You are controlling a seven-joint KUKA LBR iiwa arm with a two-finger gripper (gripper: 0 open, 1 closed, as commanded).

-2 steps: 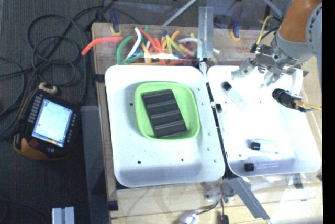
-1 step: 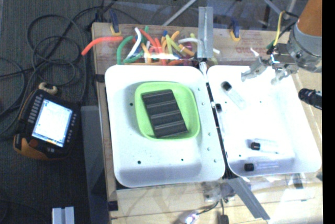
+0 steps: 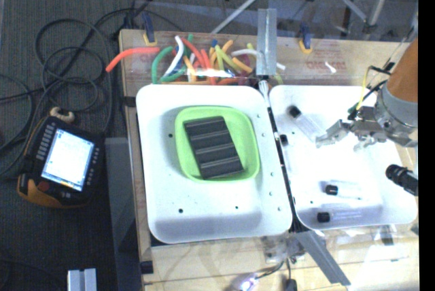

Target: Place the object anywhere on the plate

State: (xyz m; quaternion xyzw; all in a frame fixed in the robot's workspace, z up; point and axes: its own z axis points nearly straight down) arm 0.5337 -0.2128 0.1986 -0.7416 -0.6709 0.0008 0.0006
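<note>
Hand of the arm, hovering over the right bin; its pale fingers point toward the left bin, but whether they are spread or pressed together cannot be told, and nothing is seen between them. Well to the hand's far side, across the divider between the bins, a green plate lies in the left bin, and a dark ribbed block rests flat upon it, wholly within the rim. If this block is the object named in the task, the placing appears complete and only withdrawal of the arm remains; that reading is a judgement. Just beside the hand, on the bin floor, lie small clear pieces with black caps, and others sit nearer the front edge. Beyond both bins, coloured tubes are heaped along the back of the counter.
</note>
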